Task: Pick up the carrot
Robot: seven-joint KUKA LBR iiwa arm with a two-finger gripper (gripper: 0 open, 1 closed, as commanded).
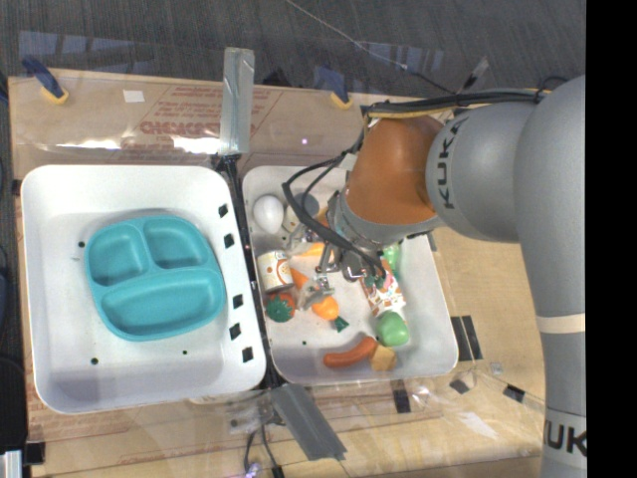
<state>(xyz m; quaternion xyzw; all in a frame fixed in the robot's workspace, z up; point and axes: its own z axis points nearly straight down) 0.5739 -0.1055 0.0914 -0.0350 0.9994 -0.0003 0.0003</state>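
We had our gripper (320,285) low over the carrot (325,308); finger state unclear, so no grasp confirmed.

— What is under the pincer (320,289)?

— Smooth plastic-looking toy food: just right of it an orange carrot (325,308) with a matt skin, farther right a glossy green piece (394,330).

— And the bins?

— The right bin (438,312) around it and the left bin (45,267) look like smooth white plastic. Far left lies a turquoise tray (154,275), plastic, with a soft sheen.

— The arm?

— Above the pincer, a glossy orange band (390,172); then smooth grey casing (508,167), satin-finished.
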